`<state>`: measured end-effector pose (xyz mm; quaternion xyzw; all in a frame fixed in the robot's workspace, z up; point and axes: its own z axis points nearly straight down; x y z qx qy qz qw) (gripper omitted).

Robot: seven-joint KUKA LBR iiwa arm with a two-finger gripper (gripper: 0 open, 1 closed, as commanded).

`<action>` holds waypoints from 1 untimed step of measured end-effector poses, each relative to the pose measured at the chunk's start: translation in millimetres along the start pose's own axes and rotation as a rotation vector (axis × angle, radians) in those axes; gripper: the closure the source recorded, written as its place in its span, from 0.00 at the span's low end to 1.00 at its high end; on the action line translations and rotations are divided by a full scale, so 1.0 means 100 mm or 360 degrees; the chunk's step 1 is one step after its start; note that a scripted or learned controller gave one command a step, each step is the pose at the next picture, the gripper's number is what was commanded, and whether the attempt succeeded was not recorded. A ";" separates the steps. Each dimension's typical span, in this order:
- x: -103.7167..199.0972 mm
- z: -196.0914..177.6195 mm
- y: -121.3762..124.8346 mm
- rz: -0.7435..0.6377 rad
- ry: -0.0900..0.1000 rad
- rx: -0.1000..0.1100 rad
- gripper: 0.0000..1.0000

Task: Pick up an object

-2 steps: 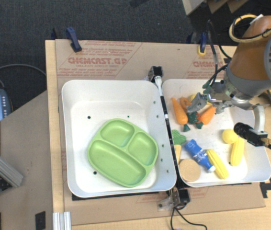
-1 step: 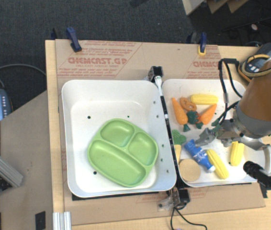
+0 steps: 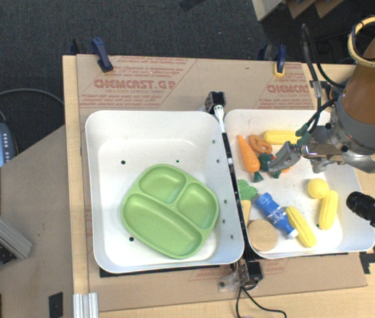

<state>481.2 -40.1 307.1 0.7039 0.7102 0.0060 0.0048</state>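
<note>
Right bin [image 3: 346,240] as landmark. At its near edge: tan round disc [image 3: 263,235], blue tube [image 3: 271,211], yellow corn piece [image 3: 301,226] just beside the tube. A bit farther in: second corn piece [image 3: 328,209] and small yellow ball [image 3: 317,188], touching or nearly so. Green bit [image 3: 247,191] against the bin's left wall. Farther back: orange carrot [image 3: 248,152], with yellow corn [image 3: 281,136] at the far side. Hand [image 3: 281,161] hangs low just right of the carrot; open or closed, cannot tell, nothing visibly held. Left of the right bin, a green divided plate [image 3: 169,210] sits in the other bin [image 3: 105,138]. Carrot looks like light, stiff plastic, likely slick; best grabbed across its thick middle.
</note>
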 end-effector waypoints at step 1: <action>-0.94 1.19 -0.07 0.0030 -0.0004 0.0041 0.00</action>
